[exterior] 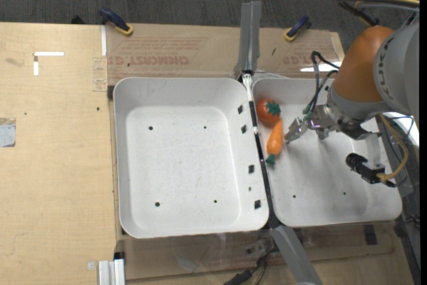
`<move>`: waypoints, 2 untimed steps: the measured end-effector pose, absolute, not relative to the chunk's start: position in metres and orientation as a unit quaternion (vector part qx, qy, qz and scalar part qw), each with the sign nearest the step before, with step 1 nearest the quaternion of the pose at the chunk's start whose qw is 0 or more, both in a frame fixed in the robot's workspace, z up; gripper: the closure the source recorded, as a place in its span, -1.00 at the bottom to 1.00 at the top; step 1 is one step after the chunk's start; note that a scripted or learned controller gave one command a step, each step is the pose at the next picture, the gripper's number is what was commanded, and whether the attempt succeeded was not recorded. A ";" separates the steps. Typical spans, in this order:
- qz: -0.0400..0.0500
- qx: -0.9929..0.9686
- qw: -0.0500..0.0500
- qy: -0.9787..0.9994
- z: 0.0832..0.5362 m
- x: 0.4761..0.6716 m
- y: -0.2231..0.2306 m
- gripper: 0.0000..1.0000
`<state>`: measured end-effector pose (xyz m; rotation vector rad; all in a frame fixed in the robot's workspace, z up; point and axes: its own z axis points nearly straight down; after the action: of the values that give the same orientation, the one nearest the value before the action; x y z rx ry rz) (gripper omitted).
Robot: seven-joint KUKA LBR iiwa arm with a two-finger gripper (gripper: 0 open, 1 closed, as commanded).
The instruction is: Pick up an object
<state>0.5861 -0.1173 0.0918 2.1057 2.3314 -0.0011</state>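
Note:
In the right bin [333, 207], against its left wall, lie an orange toy carrot [275, 137] with a green top and a red-orange toy tomato [267, 110] just behind it. My gripper [301, 127] hangs over the same bin, right of the carrot, its fingers [293, 133] pointing left toward the carrot. Nothing is visible between them. The grey arm with its orange band [360, 63] covers the bin's back right part.
The left bin [133, 210] lies beside the right one, split off by a dark divider with clips [255, 143]. Cardboard and two clamps [117, 21] sit behind the bins. Black cables [363, 167] hang off the wrist over the right bin.

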 end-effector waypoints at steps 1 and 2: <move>0.000 0.666 0.001 0.746 0.093 0.659 -0.102 -1.00; 0.000 0.627 0.000 0.779 0.192 0.609 -0.044 -1.00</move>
<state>0.6094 -0.0440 0.1923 1.9701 2.4459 -0.0010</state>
